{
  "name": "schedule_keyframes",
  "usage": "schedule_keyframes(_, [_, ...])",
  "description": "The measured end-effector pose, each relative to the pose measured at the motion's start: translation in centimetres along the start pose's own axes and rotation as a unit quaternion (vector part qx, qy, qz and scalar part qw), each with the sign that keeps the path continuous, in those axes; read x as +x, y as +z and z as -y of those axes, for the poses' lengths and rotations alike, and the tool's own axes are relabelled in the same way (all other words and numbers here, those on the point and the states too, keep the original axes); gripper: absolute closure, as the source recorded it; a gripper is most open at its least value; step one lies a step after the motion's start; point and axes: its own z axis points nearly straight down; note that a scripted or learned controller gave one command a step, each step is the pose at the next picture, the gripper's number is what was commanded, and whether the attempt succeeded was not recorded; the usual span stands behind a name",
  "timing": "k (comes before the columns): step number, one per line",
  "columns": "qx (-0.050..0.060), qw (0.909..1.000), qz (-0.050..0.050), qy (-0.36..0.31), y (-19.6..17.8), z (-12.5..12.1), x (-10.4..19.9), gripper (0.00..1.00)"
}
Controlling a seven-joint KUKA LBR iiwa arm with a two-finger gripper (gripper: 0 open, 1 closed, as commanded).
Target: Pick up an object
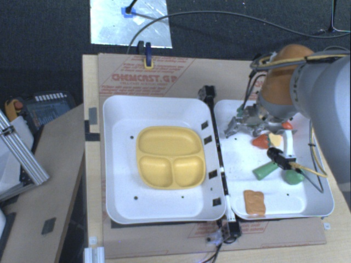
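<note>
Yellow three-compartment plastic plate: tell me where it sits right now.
The yellow three-compartment plastic plate lies flat in the middle of the left white bin, across the central divider from the right white bin holding the small toy pieces.

A pale yellow divided plate [168,158] lies in the white left bin [118,125]. The white right bin [241,163] holds a tan-orange piece [254,202], a green piece [265,170], a darker green piece [293,176], an orange-red piece [260,142] and a pale yellow piece [276,140]. The arm [323,92] is grey with an orange band [282,73]. Red lettering marks the tan cardboard sheet [143,76].
</note>
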Motion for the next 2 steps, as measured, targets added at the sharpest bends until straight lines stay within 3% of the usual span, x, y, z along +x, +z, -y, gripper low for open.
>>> schedule_keyframes(1, [-0.002, 1.0, 0.0, 0.0, -1.2, -0.1, 0.0, 1.0])
schedule_keyframes(2, [-0.003, 1.0, 0.0, -0.001, -7.6, -0.4, 0.3, 1.0])
